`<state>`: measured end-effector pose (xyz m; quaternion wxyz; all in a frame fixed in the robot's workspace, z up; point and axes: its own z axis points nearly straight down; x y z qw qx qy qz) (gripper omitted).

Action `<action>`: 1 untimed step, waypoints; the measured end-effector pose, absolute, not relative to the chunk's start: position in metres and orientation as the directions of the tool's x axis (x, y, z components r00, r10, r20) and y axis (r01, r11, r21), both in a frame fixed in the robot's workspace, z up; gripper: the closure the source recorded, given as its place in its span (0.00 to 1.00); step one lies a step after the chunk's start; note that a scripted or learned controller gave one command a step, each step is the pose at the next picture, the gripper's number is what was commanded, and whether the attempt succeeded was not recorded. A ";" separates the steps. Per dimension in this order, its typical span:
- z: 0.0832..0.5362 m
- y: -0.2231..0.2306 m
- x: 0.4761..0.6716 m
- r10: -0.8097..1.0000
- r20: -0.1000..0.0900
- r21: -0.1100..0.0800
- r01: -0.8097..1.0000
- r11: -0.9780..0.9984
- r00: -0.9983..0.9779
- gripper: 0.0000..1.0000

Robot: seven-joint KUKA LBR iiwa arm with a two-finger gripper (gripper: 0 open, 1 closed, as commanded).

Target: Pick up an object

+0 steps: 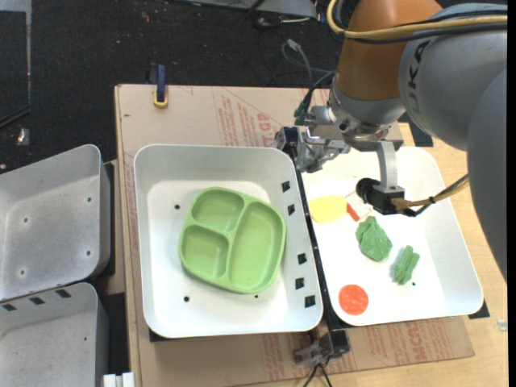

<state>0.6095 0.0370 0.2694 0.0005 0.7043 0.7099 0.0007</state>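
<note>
Plate (pixel 233 240) mid left bin (pixel 149 240), bare floor around it to every rim.

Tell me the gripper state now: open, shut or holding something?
Gripper: cannot be told; it hangs at the far left corner of the right bin.

A flat pale yellow piece (pixel 326 209) lies nearest the pincer (pixel 310 151), just below it in the view. A small orange-red sliver (pixel 352 211) sits at that piece's right edge. Further down and right of the pincer is a crumpled green leafy lump (pixel 373 239), then a smaller green lump (pixel 405 264). An orange-red disc (pixel 353 299) lies flat, farthest below. Well to the pincer's lower left, a light green three-compartment plate (pixel 232 240) rests upright.
</note>
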 end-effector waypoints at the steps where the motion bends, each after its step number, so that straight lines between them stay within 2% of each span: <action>1: 0.246 0.078 0.610 1.000 0.000 -0.003 1.000 0.007 -0.007 1.00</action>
